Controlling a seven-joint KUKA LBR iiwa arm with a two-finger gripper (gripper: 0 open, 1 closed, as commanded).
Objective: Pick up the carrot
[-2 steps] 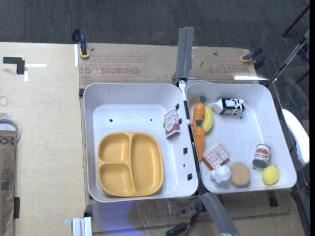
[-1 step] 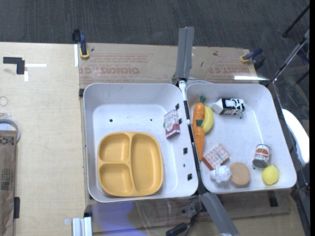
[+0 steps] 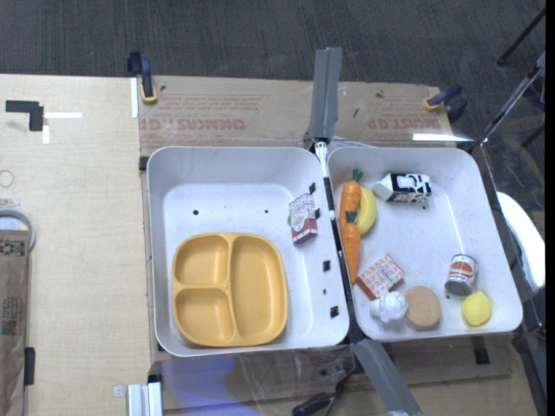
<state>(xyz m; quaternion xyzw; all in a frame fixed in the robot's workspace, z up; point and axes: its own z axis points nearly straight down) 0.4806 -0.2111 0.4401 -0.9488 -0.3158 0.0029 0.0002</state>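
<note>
Claw state: you cannot tell; your long orange carrot touches the yellow banana, risking a double grab.

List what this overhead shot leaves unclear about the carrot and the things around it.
- Carrot: two orange pieces end to end along the right bin's left wall; one carrot or two, cannot tell.
- Banana: left side hidden behind the carrot.
- Milk carton, can and packet: print too small to read.
- White object: too blurred to identify.
</note>
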